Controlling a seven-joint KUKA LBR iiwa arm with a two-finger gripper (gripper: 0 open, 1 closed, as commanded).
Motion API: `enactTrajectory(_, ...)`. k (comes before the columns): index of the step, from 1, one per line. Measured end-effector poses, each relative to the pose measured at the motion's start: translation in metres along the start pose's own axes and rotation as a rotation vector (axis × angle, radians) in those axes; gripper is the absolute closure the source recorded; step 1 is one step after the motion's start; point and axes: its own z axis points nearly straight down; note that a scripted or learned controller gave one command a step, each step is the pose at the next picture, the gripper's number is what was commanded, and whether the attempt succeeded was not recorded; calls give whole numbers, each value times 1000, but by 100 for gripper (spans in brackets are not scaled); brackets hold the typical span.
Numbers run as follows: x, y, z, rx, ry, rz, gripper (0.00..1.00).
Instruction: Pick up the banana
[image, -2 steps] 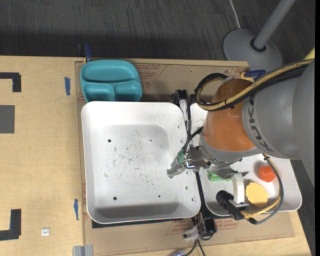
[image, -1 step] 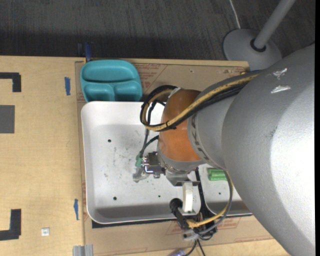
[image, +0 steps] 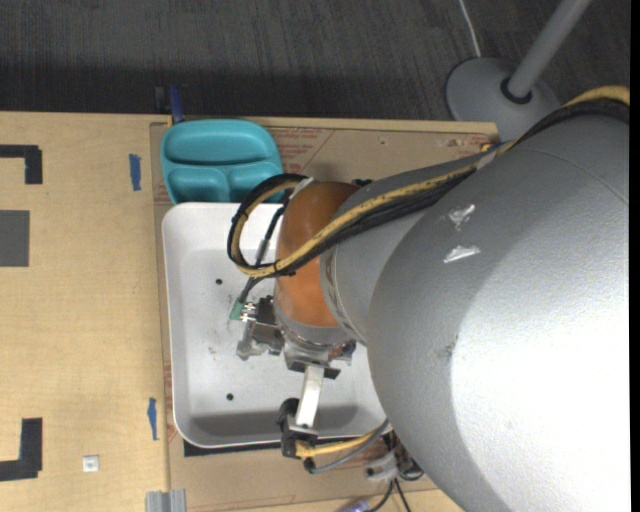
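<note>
My gripper (image: 256, 336) hangs low over the middle of the white bin (image: 195, 300), seen from above under the orange band (image: 305, 255) of the wrist. The grey arm (image: 500, 300) reaches in from the right and hides the right part of this bin and everything beyond it. A small green piece (image: 240, 309) peeks out at the gripper's upper left edge; I cannot tell what it is.
A teal moulded tray (image: 220, 158) lies just beyond the bin's far edge. Black and yellow cables (image: 250, 235) loop out from the wrist over the bin. A few dark specks dot the bin's floor. Cardboard bench surface (image: 80, 300) lies to the left.
</note>
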Motion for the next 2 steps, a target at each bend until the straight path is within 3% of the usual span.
enactTrajectory(1,-56,15,-23,3,-1,-173,0)
enactTrajectory(2,-11,4,59,-2,1,-334,0)
